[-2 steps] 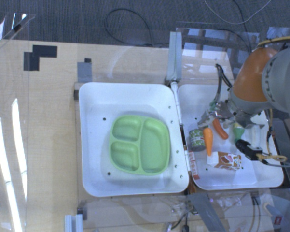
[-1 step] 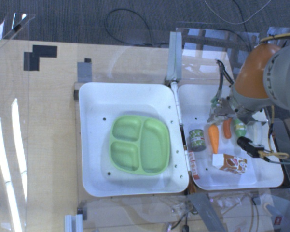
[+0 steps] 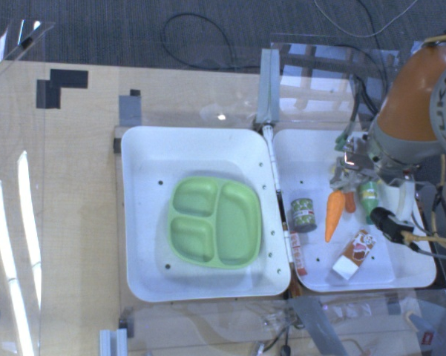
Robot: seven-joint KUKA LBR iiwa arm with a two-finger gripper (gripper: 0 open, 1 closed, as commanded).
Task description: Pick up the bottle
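Two shallow white bins sit side by side on a wooden bench, seen from above at a slant. Nearest the viewer in the right bin [image 3: 412, 277] lies one small carton [image 3: 355, 254], tilted on the floor. A little farther in are one toy carrot [image 3: 333, 215], lying with its tip toward the viewer, and one small dark jar [image 3: 303, 213] just to its left. The bottle [image 3: 369, 199] — green, one of its kind — lies just right of the carrot's top. The gripper [image 3: 348, 170] hangs directly beyond it, close above; whether its fingers are spread or closed cannot be told. The bottle's long axis appears to run roughly near to far, so the coming move likely means a short drop toward the viewer and slightly right. The left bin [image 3: 133, 221] holds one green divided plate [image 3: 215, 221] — three compartments.
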